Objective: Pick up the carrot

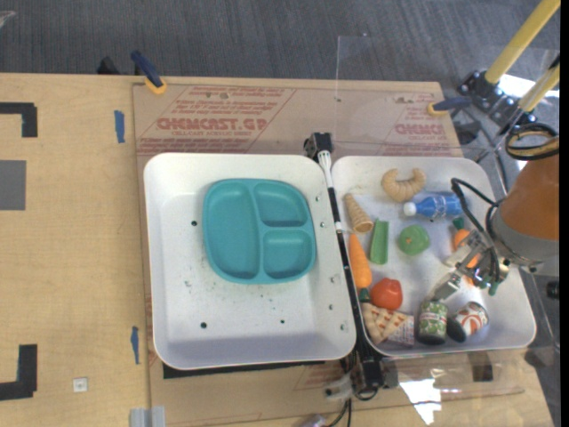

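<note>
The long orange plastic carrot (358, 261) lies in the right white bin (520, 323) against its left wall, long axis running near-to-far, green-topped end nearest the camera beside a red tomato (387, 293). A green stick (380, 241) lies just right of it. The two-finger gripper (464, 278) hovers well apart on the bin's right side, fingers spread with nothing between them, above a small dark can (433, 321).

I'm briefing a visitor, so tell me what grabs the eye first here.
The teal divided plate sits alone in the left bin. The right bin is crowded with toy food, the orange carrot lying along its left wall. The arm's gripper hangs over that bin's right side, away from the carrot.
</note>
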{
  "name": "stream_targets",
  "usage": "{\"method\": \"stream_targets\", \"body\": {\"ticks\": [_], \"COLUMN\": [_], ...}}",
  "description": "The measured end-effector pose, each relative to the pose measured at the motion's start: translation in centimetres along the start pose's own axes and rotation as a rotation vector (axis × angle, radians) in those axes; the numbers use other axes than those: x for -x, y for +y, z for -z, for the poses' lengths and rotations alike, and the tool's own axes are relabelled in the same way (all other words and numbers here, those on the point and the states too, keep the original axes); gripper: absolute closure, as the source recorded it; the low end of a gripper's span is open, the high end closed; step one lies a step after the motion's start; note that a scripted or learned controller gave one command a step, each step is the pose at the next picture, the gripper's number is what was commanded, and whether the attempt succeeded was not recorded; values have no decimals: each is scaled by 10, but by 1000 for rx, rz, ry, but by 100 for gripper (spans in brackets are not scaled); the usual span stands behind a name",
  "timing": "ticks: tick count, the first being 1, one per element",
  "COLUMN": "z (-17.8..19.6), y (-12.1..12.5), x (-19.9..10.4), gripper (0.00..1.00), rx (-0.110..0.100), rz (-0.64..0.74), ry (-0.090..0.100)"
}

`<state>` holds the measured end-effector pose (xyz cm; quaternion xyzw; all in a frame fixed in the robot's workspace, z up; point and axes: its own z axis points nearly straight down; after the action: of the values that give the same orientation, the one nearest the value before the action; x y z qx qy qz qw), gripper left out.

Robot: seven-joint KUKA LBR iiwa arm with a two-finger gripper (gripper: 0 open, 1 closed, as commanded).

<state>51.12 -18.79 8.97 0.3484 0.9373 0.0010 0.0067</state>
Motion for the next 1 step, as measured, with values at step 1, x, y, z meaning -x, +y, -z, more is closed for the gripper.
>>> {"method": "stream_targets", "body": {"ticks": [1], "z": [13], "y": [3], "x": [4], "gripper": [100], "rx": [4], "rz": [3], "ry": [-12]}}
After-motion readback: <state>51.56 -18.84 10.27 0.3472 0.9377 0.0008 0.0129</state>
